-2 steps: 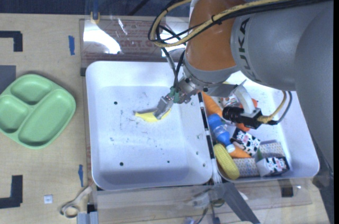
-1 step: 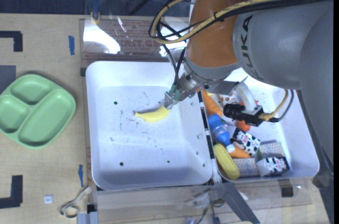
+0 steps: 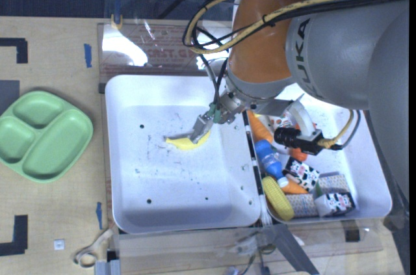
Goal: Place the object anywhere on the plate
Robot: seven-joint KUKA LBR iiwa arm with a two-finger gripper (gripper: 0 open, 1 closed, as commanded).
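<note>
Centre of frame: the grey two-finger claw (image 3: 201, 129) reaches down into the left white shallow bin (image 3: 130, 199), its fingers pinching the upper end of a yellow banana-shaped object (image 3: 186, 141) that lies on the bin floor. Left edge of frame: the green three-compartment plastic plate (image 3: 44, 134) rests on the wooden table (image 3: 52, 39), well apart from the banana. Lower right: the right white bin (image 3: 377, 196) holds a yellow corn cob (image 3: 277, 197) and a blue bottle (image 3: 268, 158).
</note>
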